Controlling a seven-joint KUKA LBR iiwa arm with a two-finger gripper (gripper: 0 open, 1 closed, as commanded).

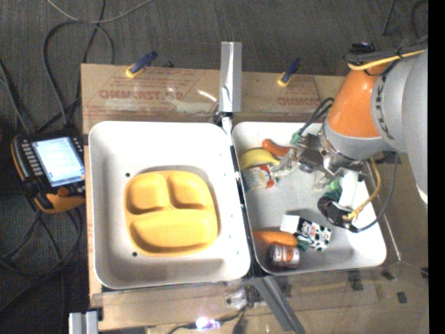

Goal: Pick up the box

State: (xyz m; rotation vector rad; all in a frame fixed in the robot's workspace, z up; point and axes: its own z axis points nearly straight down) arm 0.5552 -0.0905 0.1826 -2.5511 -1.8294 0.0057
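The grey arm (pixel 389 96) with its orange band reaches in from the right over the right white bin (pixel 368 256), its hand (pixel 288 160) low over the bin's upper left part. The hand points toward the left, and whether it is open or closed I cannot tell, because the metal parts at its tip blur into the things beneath it. Nothing can be made out gripped in it.

The box (pixel 306 231), small, with a white end and a black and white printed side, lies tilted on the floor of the right bin, toward the lower middle, well apart from the hand. Just beside it at lower left lies a carrot (pixel 272 237), and a dented drinks can (pixel 284 257) rests against the bin's near wall, touching the carrot. In the upper left corner of the same bin are a yellow banana (pixel 254 158), a small orange and red item (pixel 274 146) above it, and a pale packet (pixel 258 178) below it, all close under the tip of the hand. A green object (pixel 335 186) and black cables show beneath the wrist.

The left white bin (pixel 104 158) holds a yellow divided tray (pixel 171 210) with three compartments, lying flat near its middle. Both bins sit on a brown desk (pixel 160 96) with blue clamps (pixel 141 62) at its far edge. A teach pendant (pixel 50 162) with a lit screen lies on the floor to the left
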